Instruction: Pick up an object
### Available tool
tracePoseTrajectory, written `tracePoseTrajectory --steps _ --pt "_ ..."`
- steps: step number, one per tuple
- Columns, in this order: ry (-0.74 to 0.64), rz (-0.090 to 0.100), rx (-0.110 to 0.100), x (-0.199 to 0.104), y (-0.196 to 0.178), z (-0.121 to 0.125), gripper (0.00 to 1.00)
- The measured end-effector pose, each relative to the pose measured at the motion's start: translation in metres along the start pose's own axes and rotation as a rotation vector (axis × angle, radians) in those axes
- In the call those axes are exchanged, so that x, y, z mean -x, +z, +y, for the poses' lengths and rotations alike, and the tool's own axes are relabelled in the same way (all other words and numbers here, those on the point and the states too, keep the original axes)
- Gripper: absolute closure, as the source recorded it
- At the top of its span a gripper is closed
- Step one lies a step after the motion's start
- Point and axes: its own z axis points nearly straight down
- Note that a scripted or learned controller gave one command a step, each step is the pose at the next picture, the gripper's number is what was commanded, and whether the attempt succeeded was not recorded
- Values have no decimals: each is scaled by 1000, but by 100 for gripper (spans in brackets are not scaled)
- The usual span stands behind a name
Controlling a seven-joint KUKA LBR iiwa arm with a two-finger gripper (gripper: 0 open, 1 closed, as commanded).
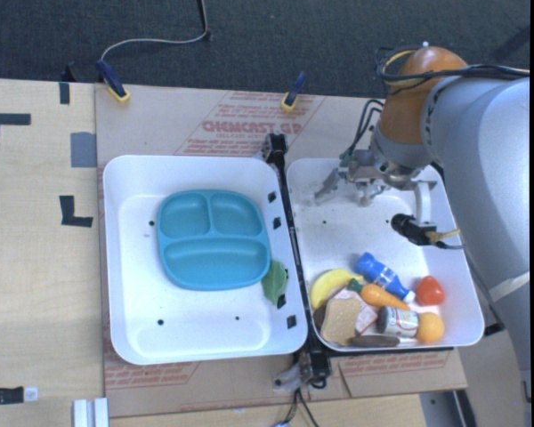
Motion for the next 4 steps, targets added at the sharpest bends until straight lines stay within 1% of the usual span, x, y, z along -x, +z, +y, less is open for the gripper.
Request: tracePoseTrajectory --steps 1,2,3,4 --pt "1 -1 5 -29 7 -63 0" --pt "0 -3 8 -16 6 -98 0" --pt "0 -4 11 27 6 -49 0" --pt "2 -2 7 9 6 -116 0"
